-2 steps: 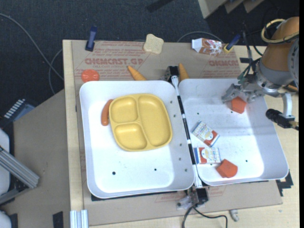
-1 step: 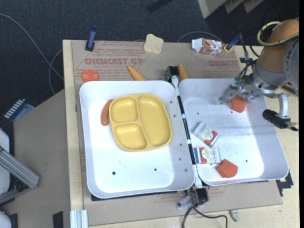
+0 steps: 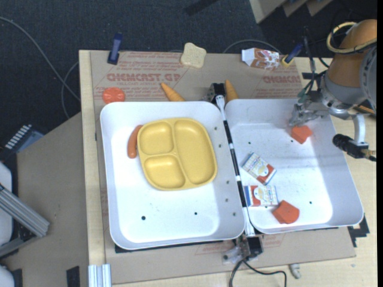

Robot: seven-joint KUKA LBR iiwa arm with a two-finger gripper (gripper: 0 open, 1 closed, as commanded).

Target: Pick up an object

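The hand [image 3: 304, 117] sits in the upper right of the frame, just above a small orange block [image 3: 301, 134] in the right white bin [image 3: 335, 190]; whether it is apart or clamped cannot be told. The block appears to rest on the bin floor, not lifted. The arm's placement directly over it suggests this block is the chosen target. A yellow sectioned plastic tray [image 3: 177, 153] occupies the left white bin [image 3: 119, 190].
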